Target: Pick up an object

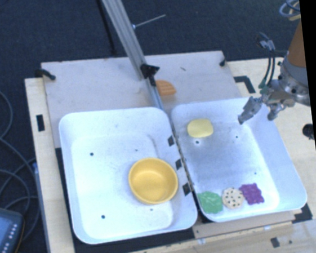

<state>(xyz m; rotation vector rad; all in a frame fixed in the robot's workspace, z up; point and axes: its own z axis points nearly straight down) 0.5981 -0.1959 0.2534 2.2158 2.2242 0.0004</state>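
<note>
In the right bin (274,155) a pale yellow round object (200,128) lies near the back left corner. Along its front edge sit a green piece (211,201), a spotted cookie (232,198) and a purple piece (252,193) in a row. A yellow bowl (153,180) stands in the left bin (88,165). My gripper (261,110) hangs over the right bin's back right corner, open, with nothing between its fingers.
A slanted metal pole (128,38) rises from behind the bins, between them. A small orange object (165,88) lies on the bench beside the pole's foot. Cables and a tablet (3,237) lie on the floor at left.
</note>
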